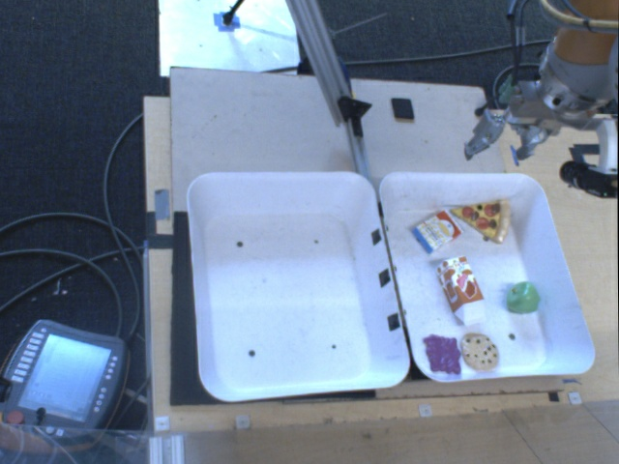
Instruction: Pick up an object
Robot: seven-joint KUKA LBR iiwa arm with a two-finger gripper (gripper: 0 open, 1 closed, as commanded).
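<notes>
I observed the end effector (506,139) above the far rim of the right bin (571,288), near its back edge. Its two fingers stood apart with nothing between them. All candidate objects lay in that bin; the left bin (290,187) sat just beside it on the tabletop (261,114).

Object positions were as follows. A toy pizza slice (484,219) lay near the far wall, touching or nearly touching a small blue and white packet (436,231). A red and white carton (460,289) lay flat near the bin centre. A green round object (522,298) sat apart, toward the right wall. A purple piece (443,354) and a cookie (479,352) lay side by side at the near edge.

I judged all items to be light toys. The carton appeared rigid with parallel long sides, so I rated it the most secure grasp, taken across its narrow width. The green object looked rounded and liable to slip. The cookie and purple piece lay flat, offering little height for the fingers.
</notes>
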